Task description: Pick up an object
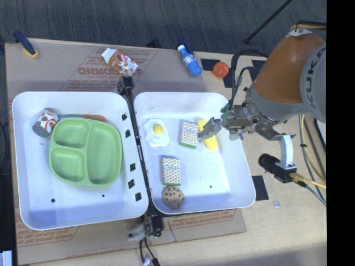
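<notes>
My pincer [209, 129] hangs over the right bin [236, 187], near its right wall, directly above a yellow piece [210, 143]. My own wrist and the grey fittings behind it cover the spot where the fingers meet, so I cannot tell whether they are spread or pressed together, nor whether they touch the yellow piece. That piece is half hidden under me; only its lower end and a sliver by my tip show, and its shape is hard to name.

Just left of it lies a green-and-white checked packet [188, 134], and left of that a toy fried egg [156, 132]. Lower in the same bin sits a second checked packet [171, 170], with a cookie [173, 197] touching the front wall below it.

In the left bin [33, 204] a green divided plate [86, 151] covers most of a thin reddish thing [94, 117] behind it. A small red-and-white can [46, 121] lies at the plate's upper left corner.

Beyond the bins, on the cardboard, I see a blue bottle [190, 61], an orange ball [221, 68] and a crumpled wrapper [120, 61].
</notes>
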